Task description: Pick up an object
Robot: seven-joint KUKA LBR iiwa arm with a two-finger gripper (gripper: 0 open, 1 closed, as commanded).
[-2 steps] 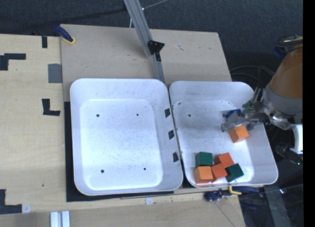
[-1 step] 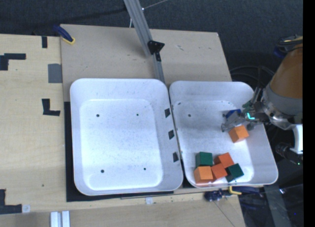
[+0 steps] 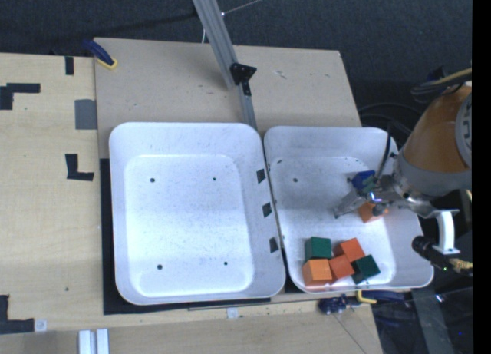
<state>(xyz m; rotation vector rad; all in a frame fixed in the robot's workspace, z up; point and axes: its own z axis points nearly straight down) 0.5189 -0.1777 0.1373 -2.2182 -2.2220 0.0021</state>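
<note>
Bench: pale wooden top (image 3: 192, 76) over dark carpet, with black tape marks at the left and a blue and yellow clamp (image 3: 100, 53) near its far left corner.
Pole: a grey metal bar (image 3: 215, 26) slants down from the top edge to the seam between the bins.
Bins: two, shallow and white, side by side; the left bin (image 3: 188, 210) and the right bin (image 3: 337, 153).
Arm: grey with an orange band (image 3: 437, 141), reaching in from the right over the right bin.
Claw: the gripper (image 3: 367, 197) sits low over the right side of the right bin; whether its fingers are apart or together I cannot tell.
Nearest thing: a small orange block (image 3: 374, 213) lies just beside and below the claw tip, seemingly touching it; a blue piece (image 3: 363, 179) shows just above the tip.
Cluster: at the near edge of the right bin, well below the claw, four blocks packed together.
Count, green: two, one green block (image 3: 318, 249) at the left and a darker green block (image 3: 366, 268) at the right.
Count, orange in cluster: two, a larger orange cube (image 3: 317, 271) at the front and a red-orange block (image 3: 350, 253) between the greens.
</note>
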